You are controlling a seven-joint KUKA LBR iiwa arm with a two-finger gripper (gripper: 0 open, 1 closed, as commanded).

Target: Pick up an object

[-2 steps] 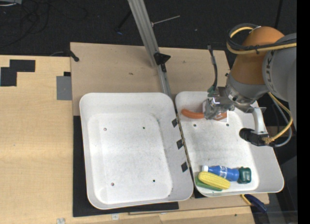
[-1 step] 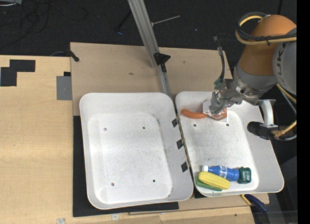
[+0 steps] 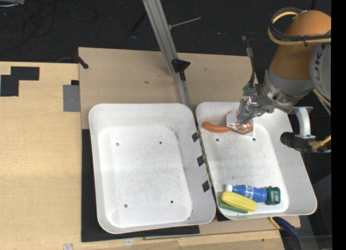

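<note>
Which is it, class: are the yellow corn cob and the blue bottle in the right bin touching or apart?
Touching. The camera view shows the corn cob lying against the blue bottle, with no white bin floor between them.

The middle of the right bin [image 3: 303,189] is open floor. At its near edge lie 3 things together: corn [image 3: 238,202], blue bottle [image 3: 250,192], green piece [image 3: 273,195]. An orange object [image 3: 215,127] blocks the far edge.

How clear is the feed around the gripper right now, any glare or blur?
Camera view: even light, no glare on the right bin; the gripper is small and soft, its fingers unreadable; the carrot beside it is clear; the background is dark.
</note>
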